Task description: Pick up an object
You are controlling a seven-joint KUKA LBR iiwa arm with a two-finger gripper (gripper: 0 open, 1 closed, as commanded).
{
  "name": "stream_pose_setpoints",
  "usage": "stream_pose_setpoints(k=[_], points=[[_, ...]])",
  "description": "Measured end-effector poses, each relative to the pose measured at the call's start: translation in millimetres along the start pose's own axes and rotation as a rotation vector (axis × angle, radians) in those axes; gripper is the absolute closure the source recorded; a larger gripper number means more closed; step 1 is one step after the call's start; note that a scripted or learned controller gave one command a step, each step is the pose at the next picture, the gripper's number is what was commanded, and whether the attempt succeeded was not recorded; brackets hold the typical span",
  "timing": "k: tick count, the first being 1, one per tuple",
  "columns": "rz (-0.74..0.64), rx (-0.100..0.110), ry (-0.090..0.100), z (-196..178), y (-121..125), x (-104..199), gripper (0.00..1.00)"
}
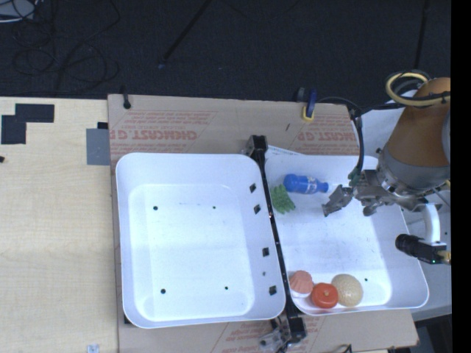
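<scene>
I've got the gripper (340, 199) hanging over the right bin (383, 241), middle-right of the frame, nose pointing left toward the blue bottle (304, 184). I can't tell how the hand is set, wide or narrow; it's a dark blur from here, and nothing I can see sits in it.

The bottle lies on its side near the top of that bin, just beside the green leafy piece (282, 198), which is tucked against the black divider (268, 219). Those two are my nearest candidates. The other cluster is at the lower edge of the bin: a pale pink object (300, 281), a red tomato-like one (324, 295) and a beige round one (348, 288), all touching or nearly so.

My worry: the bottle is round and lying down, so if I come down off-centre it'll likely roll toward the wall and I'll close on air. The green piece sits so near the divider that a finger could catch the rim. And that lower trio is packed tight in a corner, so a grab there could nudge neighbours or pinch two at once.
</scene>
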State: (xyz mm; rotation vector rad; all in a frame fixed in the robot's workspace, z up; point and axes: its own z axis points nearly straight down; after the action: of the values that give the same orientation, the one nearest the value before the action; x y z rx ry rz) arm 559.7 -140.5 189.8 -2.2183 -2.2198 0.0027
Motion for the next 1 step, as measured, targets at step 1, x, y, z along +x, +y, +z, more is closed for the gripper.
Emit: stream_pose_setpoints(k=[1], points=[[0.004, -0.005, -0.005, -33.2, 6.9, -74.6, 0.0]])
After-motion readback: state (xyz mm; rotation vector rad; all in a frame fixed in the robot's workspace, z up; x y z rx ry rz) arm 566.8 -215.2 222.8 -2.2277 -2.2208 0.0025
